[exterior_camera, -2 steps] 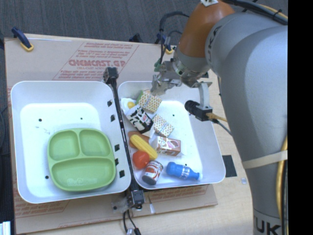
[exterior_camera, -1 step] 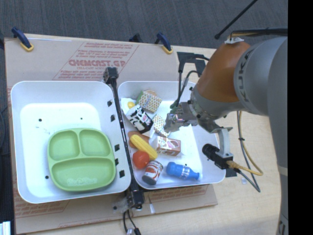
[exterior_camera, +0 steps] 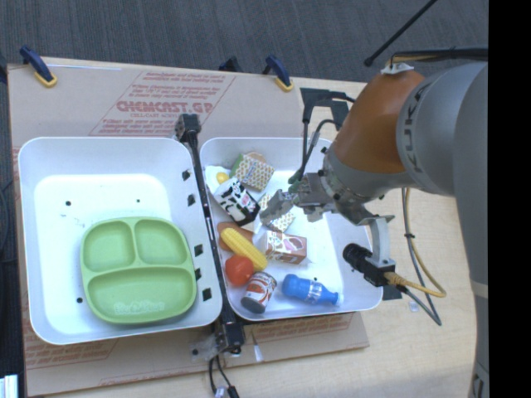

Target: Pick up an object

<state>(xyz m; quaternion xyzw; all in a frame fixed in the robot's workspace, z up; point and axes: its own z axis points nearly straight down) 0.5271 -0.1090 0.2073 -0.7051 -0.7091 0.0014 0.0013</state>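
A green divided plate [exterior_camera: 138, 268] with three compartments lies in the left white bin [exterior_camera: 41, 222], toward the lower part of the frame. Beneath both bins runs a cardboard sheet [exterior_camera: 166, 98] printed with red lettering, its upper edge near the top left of the frame, held there by two blue-and-yellow clamps [exterior_camera: 38, 65], one at the far upper left and one near the upper middle. A black clip [exterior_camera: 187, 126] sits where the two bins meet at their upper rims, and another black fitting [exterior_camera: 226, 335] with cables sits at their lower junction. Grey carpet [exterior_camera: 207, 15] fills the top of the frame
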